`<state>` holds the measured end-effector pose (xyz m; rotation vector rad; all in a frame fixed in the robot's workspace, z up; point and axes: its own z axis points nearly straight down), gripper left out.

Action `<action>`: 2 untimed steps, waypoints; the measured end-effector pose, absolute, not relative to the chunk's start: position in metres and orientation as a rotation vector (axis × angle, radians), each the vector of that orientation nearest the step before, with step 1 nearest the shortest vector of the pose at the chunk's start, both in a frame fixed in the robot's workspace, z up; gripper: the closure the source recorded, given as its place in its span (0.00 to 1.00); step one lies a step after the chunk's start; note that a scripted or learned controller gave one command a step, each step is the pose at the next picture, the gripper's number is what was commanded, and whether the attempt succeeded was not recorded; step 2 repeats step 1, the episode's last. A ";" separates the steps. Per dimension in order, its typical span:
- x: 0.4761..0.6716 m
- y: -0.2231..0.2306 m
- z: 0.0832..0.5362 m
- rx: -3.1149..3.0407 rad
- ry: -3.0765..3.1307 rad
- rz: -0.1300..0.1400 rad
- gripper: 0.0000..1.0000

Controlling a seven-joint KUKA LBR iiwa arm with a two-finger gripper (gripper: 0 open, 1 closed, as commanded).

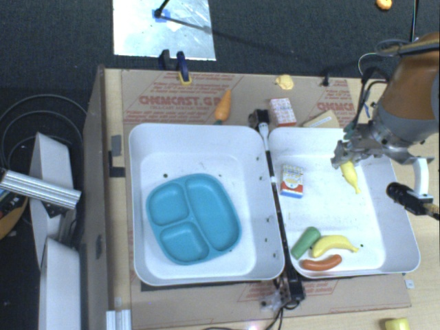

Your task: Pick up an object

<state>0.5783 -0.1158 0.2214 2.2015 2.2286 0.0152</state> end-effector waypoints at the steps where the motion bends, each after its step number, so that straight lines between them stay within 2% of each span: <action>1: 0.584 -0.046 0.221 2.208 2.235 0.005 1.00; 2: 0.584 -0.046 0.221 2.208 2.235 0.005 1.00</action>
